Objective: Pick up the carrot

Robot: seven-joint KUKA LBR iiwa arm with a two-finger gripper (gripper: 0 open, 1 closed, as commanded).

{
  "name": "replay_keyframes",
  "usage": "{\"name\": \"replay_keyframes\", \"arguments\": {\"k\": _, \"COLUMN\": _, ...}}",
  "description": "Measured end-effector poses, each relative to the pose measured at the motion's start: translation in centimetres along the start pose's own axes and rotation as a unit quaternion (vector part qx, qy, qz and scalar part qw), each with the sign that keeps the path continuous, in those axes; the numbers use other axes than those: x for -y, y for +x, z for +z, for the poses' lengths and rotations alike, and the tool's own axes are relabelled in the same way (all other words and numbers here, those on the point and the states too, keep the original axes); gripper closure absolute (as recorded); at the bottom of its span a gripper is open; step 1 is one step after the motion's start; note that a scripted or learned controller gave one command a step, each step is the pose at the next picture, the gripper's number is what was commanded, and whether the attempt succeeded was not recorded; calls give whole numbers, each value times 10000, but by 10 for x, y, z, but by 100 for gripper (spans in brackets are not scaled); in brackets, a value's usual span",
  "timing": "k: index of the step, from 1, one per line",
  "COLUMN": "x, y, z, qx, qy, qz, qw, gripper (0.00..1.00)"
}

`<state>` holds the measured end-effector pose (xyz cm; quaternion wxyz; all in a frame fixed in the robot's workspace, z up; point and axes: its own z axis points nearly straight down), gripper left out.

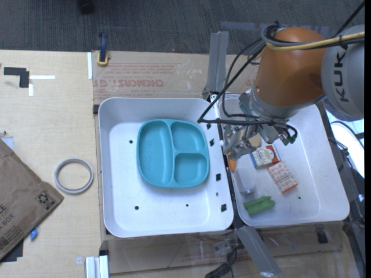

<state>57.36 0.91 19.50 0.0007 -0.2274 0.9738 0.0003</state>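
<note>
The grey arm with its orange band (287,65) is reaching in from the right and hanging over the right bin (324,213), its bulk covering that bin's upper left part. The jaws are sitting low near the bin's left wall, around (235,143), and cables and wrist hardware are crowding them (whether they are spread or pressed together, I cannot tell). Just below them the carrot (232,164) is showing as a small orange sliver, lying against the left wall of the right bin; whether the jaws are touching it is not clear. Beside it to the right, a small white and red carton (265,156) is lying flat, and a red patterned packet (283,177) is resting just below that. A green vegetable (258,205) is lying nearer the bin's front edge. In the left bin (116,213) a teal divided plate (173,153) is sitting in the middle. Out on the counter (46,114), a roll of tape (73,175) is lying well apart from both bins.
</note>
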Motion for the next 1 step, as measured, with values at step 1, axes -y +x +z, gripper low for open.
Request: {"name": "replay_keyframes", "arguments": {"k": 1, "x": 33, "y": 38, "z": 1, "qx": 0, "qy": -6, "qz": -1844, "qw": 9829, "gripper": 100}}
